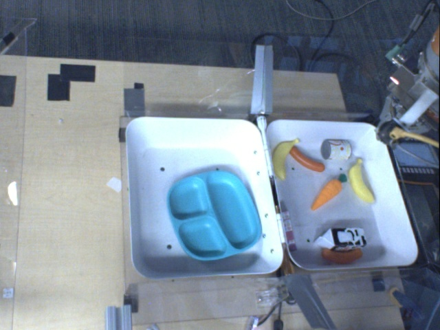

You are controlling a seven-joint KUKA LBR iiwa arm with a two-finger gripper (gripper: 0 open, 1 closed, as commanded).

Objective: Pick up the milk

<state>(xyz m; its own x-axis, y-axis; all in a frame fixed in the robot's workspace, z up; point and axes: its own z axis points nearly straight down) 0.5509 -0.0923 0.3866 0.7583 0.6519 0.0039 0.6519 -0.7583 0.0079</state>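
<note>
Left bin (137, 205): a divided plate (214, 214) is set in its near half, toward the wall shared with the right bin (405, 239).
Right bin, far side: a banana (282, 157) is laid at the far left corner, with a sausage (306, 161) touching its right side; a can (336, 149) is laid on its side further right.
Right bin, middle: a carrot (327, 192) is placed near the centre, and a second banana (360, 181) is found just right of it.
Right bin, near side: the milk (346, 236) is laid by the near wall, and a second sausage (342, 255) is pressed against its near edge.
</note>
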